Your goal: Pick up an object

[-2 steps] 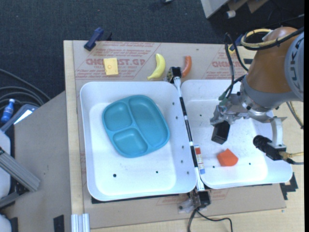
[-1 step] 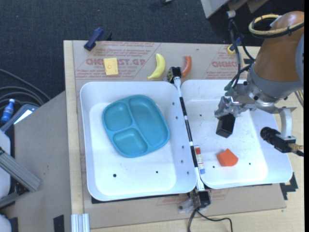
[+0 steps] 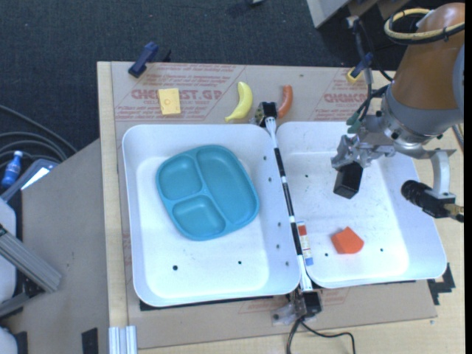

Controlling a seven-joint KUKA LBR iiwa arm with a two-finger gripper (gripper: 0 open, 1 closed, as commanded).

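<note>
Overhead, we see the orange block (image 3: 346, 240) lying in the right bin (image 3: 413, 271), near its front, apart from the gripper (image 3: 346, 183) above. We cannot tell the jaws' state. We judge it light and stiff, best pinched across flat sides.

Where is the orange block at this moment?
In the camera view, the orange block lies in the right bin, near its front edge, below the tool and right of the divider between the two bins.
</note>
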